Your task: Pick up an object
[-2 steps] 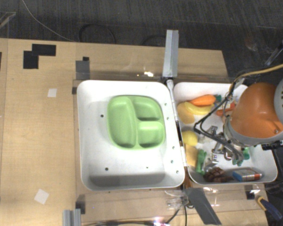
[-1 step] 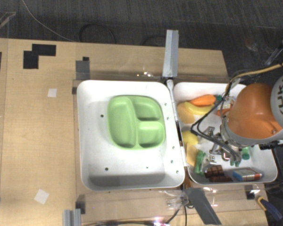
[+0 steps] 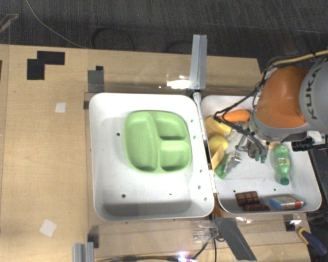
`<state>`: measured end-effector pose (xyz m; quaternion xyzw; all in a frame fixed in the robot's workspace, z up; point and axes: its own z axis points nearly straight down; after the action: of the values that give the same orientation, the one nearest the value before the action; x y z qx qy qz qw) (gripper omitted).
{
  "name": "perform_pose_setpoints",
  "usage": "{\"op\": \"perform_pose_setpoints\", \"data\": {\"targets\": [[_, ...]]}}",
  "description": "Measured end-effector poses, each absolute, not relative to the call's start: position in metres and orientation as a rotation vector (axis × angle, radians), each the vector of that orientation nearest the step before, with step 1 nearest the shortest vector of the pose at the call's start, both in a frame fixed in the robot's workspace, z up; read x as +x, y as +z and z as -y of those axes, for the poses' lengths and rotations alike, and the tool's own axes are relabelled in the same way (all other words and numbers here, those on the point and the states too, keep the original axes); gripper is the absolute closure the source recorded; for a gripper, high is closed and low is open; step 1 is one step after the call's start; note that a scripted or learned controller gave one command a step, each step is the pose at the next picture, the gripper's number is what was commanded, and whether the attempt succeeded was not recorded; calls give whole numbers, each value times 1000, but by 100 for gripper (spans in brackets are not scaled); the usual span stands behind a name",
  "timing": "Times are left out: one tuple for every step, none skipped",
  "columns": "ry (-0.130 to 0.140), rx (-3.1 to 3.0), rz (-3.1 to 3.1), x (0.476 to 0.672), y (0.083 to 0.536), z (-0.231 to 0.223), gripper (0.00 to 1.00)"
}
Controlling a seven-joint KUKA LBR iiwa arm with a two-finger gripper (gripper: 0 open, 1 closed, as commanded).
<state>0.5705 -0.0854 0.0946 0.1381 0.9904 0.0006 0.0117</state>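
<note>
Camera view: gripper (image 3: pixel 236 158) hangs low in the right bin (image 3: pixel 311 192), its tip among yellow items (image 3: pixel 217 143) and a green piece (image 3: pixel 221 171); whether anything is pinched cannot be told. Green bottle (image 3: pixel 282 164) lies just beside. Left bin (image 3: pixel 106 201) holds a green tray (image 3: pixel 156 141).

Hidden and cut-off parts, as I see them from the overhead camera

The arm (image 3: pixel 295 100) runs out past the right edge, and its orange band covers the back corner of the right bin (image 3: pixel 311 198). I can't make out the gripper (image 3: pixel 246 149): the metal parts under the wrist blur together. The carrot (image 3: pixel 238 115) is half hidden beneath the wrist and a black cable. A green item (image 3: pixel 221 171) is only partly visible beside the yellow pieces (image 3: pixel 217 143), whose shapes I can't separate. The label on the small box (image 3: pixel 287 203) is too small to read.
</note>
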Motion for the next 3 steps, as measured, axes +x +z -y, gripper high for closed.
{"op": "perform_pose_setpoints", "data": {"targets": [[3,584,-3068,579,95,88,0],[10,732,-3030,570,95,94,0],[6,721,-3017,574,111,97,100]]}}
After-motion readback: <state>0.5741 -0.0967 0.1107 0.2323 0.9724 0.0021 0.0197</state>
